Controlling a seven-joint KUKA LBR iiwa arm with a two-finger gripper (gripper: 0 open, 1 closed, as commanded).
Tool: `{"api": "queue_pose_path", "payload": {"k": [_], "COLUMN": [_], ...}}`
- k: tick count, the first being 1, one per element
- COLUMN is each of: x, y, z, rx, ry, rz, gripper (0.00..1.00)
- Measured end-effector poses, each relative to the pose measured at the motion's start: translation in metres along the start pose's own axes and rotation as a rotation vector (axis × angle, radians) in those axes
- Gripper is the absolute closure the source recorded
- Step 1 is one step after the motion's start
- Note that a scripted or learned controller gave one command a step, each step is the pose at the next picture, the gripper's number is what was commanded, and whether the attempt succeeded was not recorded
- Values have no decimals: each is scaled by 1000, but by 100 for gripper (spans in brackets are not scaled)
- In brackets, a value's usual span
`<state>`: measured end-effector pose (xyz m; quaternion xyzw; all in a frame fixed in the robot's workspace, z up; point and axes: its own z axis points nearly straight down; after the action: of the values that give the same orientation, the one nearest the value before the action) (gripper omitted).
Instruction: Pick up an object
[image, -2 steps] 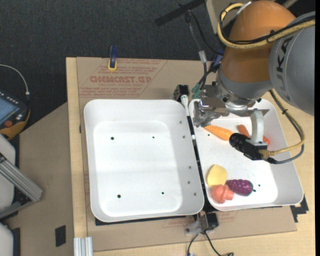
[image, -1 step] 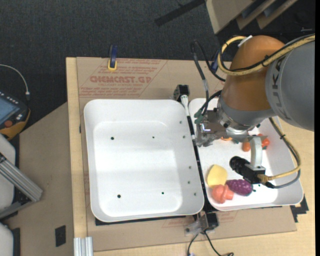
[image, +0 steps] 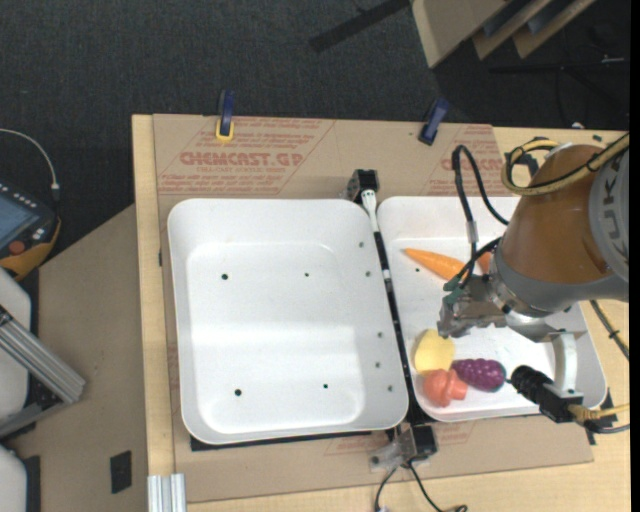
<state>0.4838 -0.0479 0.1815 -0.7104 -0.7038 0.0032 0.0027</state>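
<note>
Reaching in from the right edge of the worktop (image: 300, 150), the grey arm with its orange band (image: 560, 230) hangs over the right-hand shallow white plastic bin (image: 420, 215). Its pincer (image: 462, 315) sits low over the middle of that bin, just above and beside a cluster of toy foods; whether it is released or clenched cannot be told, as the wrist hides it.

Lying in the same bin, toward its far side, is a long orange plastic carrot (image: 433, 262), its thick end passing under the arm. Near the bin's front edge, close to the divider between the two bins, rests a pale yellow rounded fruit (image: 434, 352). Touching it on the front side is a small red-orange lump of toy food (image: 440, 386), and just beside both, further right, is a purple bunch of toy grapes (image: 480, 374).

The left-hand shallow white plastic bin (image: 285, 320) stands next to it on the brown cardboard-covered worktop, their rims meeting along a black strip (image: 384, 275).
</note>
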Motion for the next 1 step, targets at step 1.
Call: {"api": "queue_pose_path", "payload": {"k": [1], "x": [-6], "y": [81], "z": [-75], "rx": [-23], "ry": [-2], "rz": [-11], "gripper": [100]}}
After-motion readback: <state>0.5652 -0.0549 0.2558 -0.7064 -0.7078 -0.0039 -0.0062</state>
